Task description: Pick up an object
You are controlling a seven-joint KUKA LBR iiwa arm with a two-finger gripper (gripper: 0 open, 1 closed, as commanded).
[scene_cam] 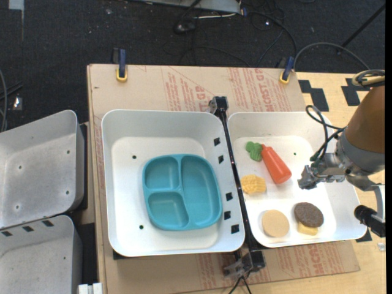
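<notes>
You had two shallow white bins side by side on a plywood bench (184, 87). The left bin (122, 127) held a teal divided plate (182, 192) with three compartments, lying flat near the bin's middle. The right bin (269, 124) held the toy food: a carrot (274, 163) with a green leafy top (254, 150) pointing toward the far left corner, a yellow piece like a corn cob (253, 184) just beside the carrot's lower end, a pale round cookie-like disc (275, 223) near the front wall, and a dark brown round patty (309, 214) lying on something yellow (308, 228) that poked out from under its near edge; what that yellow piece was, you could not have told.

The arm (370, 133) came in from the right, its orange band cut off by the frame's edge, so you saw little above the wrist. The gripper (309, 180) hung over the right side of the right bin, between the carrot and the patty and apart from both. Its tip was a small dark cluster, too blurred and small for me to tell whether it was spread or closed, and nothing could be seen in it.

A black cable (318, 118) looped from the wrist over the bin's far wall. Yellow clamps (122, 72) pinned the bench's far edge. At the left, white panels (37, 158) were cut off by the frame.
</notes>
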